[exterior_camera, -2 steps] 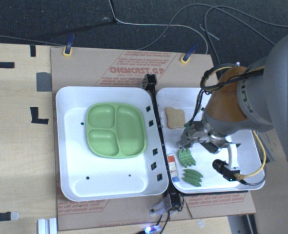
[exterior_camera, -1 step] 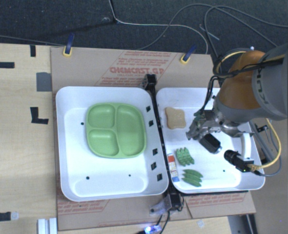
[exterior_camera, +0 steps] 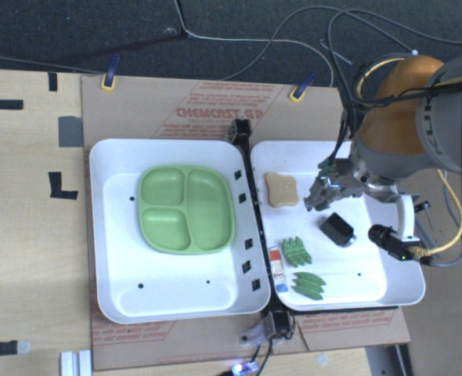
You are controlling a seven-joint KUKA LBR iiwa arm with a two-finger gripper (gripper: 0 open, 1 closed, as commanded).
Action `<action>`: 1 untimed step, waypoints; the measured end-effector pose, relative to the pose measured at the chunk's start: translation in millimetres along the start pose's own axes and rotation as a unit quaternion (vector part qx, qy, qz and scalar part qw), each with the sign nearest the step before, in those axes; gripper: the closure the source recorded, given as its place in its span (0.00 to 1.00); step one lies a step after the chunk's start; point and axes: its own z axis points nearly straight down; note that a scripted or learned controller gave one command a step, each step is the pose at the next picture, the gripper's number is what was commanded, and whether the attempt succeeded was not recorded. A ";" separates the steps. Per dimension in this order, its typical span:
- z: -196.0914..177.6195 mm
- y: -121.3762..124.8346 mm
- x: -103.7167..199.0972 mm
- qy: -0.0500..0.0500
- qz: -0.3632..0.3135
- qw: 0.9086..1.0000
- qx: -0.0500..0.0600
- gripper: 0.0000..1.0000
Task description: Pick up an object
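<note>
In the camera view, the gripper (exterior_camera: 322, 196) is seen low over the right bin (exterior_camera: 372, 288), between the tan sponge (exterior_camera: 281, 189) and the black block (exterior_camera: 337, 229). Nothing is seen between its fingers; their spread cannot be told. Two green pieces (exterior_camera: 297, 251) (exterior_camera: 309, 284) and a small packet (exterior_camera: 276, 266) lie nearer the front. A green divided plate (exterior_camera: 187, 208) sits in the left bin (exterior_camera: 113, 288).

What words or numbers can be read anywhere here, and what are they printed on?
Red lettering on the cardboard sheet above the bins: it seems to begin "CHEMGA", but it is too blurred to read with confidence.
More red print on the cardboard below the bins: too small to read.
Small tube with a red and white label in the right bin: print too small to read.
The green tray bears no text.
</note>
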 end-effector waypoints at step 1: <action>-17.3 0.6 0.0 0.000 0.001 1.000 0.001 1.00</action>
